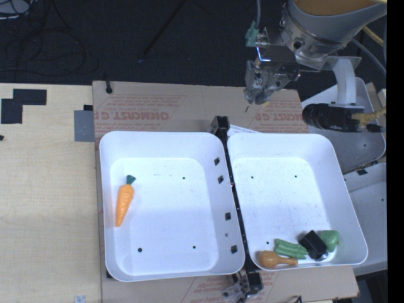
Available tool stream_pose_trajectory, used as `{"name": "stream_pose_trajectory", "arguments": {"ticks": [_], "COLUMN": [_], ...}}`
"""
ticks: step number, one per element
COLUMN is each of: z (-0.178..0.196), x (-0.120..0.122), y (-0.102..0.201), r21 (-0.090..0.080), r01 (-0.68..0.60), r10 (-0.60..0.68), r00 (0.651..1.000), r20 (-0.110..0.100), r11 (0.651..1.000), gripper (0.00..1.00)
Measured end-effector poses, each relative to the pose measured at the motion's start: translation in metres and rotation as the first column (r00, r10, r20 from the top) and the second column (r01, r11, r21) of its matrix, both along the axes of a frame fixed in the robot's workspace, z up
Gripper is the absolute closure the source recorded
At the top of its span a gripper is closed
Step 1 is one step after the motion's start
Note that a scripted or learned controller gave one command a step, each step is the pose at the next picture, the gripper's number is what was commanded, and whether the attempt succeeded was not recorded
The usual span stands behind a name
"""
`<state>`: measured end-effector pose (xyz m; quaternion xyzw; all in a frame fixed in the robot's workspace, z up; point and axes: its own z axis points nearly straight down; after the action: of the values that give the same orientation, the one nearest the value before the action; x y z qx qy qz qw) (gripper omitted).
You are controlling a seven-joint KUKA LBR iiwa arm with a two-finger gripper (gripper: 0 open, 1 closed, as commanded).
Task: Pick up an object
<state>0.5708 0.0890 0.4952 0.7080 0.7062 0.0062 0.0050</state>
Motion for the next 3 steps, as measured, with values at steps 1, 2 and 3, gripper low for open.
{"name": "stream_pose_trajectory", "arguments": {"ticks": [1,2,3], "z": [-0.125,-0.145,-0.053], "x": [0.015,0.004,-0.063], "y": [-0.077,0.004,0.009], "r21": [-0.006,-0.001,0.001], "r01": [0.006,-0.009,-0.006], "r10": [-0.006,0.009,0.006], "r00": [1.0,1.0,1.0], "r20": [-0.03,-0.022,-0.011], "r11": [1.0,1.0,1.0], "gripper": [1.0,1.0,1.0]}}
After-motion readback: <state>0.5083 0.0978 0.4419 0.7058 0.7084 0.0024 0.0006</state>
